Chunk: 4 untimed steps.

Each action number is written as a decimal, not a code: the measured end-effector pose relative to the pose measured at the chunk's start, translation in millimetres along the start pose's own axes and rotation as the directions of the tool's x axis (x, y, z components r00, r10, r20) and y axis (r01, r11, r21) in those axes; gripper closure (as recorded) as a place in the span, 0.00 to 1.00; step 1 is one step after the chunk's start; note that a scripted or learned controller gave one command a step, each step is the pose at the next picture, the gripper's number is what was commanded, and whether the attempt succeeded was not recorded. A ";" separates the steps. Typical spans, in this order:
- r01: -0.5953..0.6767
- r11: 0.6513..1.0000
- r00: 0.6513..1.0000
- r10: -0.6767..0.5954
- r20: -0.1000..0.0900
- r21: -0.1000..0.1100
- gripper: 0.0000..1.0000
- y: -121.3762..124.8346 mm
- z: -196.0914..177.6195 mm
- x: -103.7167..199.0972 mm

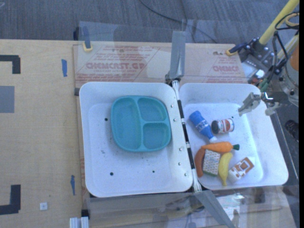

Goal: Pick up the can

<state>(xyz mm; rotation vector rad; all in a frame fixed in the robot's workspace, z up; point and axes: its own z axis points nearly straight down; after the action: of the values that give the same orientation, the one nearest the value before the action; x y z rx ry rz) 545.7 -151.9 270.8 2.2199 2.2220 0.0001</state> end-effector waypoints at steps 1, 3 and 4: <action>0.269 0.963 0.963 -0.269 -0.001 0.000 0.00 -36.6 146.9 -4.8; 0.154 0.988 0.988 -0.154 0.003 -0.010 0.00 23.5 181.9 46.6; 0.151 0.988 0.989 -0.151 0.003 -0.014 1.00 24.4 171.2 45.1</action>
<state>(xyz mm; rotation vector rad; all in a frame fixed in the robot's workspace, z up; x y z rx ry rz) 570.2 -106.9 99.6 2.0382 2.3757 0.0135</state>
